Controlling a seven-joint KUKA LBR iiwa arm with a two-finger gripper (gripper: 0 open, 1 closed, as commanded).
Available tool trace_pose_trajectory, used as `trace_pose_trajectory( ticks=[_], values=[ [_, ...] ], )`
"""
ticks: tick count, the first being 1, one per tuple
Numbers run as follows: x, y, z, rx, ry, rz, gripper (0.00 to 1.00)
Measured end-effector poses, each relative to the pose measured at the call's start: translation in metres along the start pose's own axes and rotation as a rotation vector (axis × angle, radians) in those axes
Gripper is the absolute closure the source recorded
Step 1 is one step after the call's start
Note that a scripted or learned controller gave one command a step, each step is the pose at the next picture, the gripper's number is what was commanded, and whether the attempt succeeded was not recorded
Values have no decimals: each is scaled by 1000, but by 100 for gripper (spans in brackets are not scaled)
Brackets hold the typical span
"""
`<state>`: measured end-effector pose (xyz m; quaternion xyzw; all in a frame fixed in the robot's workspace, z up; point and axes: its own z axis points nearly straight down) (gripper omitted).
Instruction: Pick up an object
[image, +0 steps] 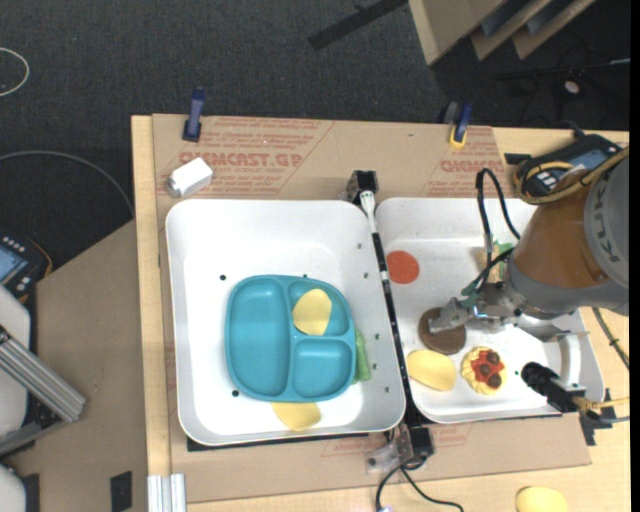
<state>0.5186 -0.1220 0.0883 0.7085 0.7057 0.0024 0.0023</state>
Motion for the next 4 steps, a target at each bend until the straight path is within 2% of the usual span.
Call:
trace_pose_trajectory(
  ticks=[1, 2, 3, 4],
  values=[
    [25, -38, 0, -2, -2, -1, 0],
    [25, -36, -10, -5, -2, -3, 100],
    [94, -33, -142, -8, 2, -14, 100],
    [153, -36, -296, -14, 5, -15, 100]
  ],
)
